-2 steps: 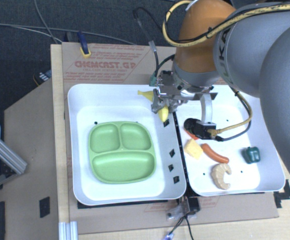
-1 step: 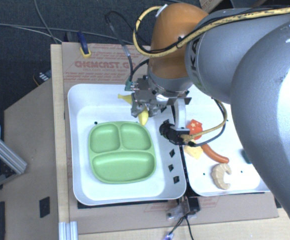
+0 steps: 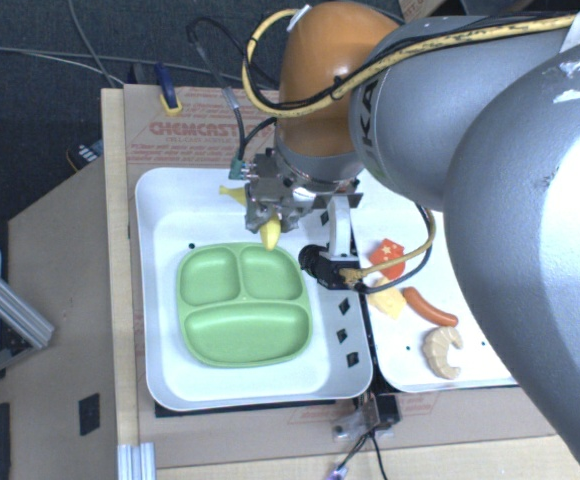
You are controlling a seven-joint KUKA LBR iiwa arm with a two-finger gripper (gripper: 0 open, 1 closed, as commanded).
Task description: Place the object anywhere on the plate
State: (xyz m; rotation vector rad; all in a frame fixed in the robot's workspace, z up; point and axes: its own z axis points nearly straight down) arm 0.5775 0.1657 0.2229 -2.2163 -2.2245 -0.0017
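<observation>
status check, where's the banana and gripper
Gripper above plate's far rim. Banana at its tip, grip unclear. Nothing blocking the plate.

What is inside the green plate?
Nothing lies in the green plate's three compartments. A yellow object hangs just above its top rim, under the gripper, which covers the object's upper part.

Yellow banana [image 3: 269, 232] hangs above green three-compartment plate's [image 3: 244, 304] top edge.

green plate [image 3: 242, 313] is sitting wide open from above; the arm [image 3: 470, 118] is hogging the right bin's [image 3: 470, 373] far side
</observation>
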